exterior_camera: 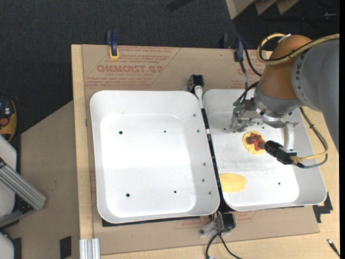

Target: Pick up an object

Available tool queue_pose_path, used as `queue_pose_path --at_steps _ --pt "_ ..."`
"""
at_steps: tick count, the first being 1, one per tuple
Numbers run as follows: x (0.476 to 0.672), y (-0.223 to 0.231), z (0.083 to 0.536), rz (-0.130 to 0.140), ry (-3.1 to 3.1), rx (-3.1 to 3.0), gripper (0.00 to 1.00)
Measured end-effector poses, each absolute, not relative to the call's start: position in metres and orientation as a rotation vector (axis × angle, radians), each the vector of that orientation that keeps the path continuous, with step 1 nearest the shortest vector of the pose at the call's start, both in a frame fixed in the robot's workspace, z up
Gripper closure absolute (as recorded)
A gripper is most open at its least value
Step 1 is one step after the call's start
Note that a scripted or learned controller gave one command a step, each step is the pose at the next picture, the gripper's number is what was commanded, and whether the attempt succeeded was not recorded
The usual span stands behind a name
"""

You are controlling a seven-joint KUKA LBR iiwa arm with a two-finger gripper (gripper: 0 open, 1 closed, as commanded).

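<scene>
Arm (302, 63) comes in from the right, orange band sitting above the right bin (302, 190). Gripper (243, 124) is low over the far-left part of that bin, close to the divider between the two bins. Can't tell its finger state from this angle, the wrist body blocks most of it. Two objects in the right bin: a small red-and-yellow item (254, 142) just beside the gripper, on its near-right side, apparently lying on the bin floor and not in the gripper; and a flat yellow piece (233, 182) well apart from the gripper, near the bin's front-left corner by the divider. Left bin (108, 188) sits alongside on the brown board (86, 69). A black cable (280, 152) hangs off the wrist next to the red-and-yellow item.
</scene>
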State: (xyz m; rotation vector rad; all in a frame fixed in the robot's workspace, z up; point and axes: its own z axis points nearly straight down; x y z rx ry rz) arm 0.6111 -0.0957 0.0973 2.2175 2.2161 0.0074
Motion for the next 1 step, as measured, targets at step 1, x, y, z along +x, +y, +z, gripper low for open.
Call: queue_pose_path --at_steps 1 --pt "0.6109 -0.0956 0.0966 0.007 2.217 2.218 0.0"
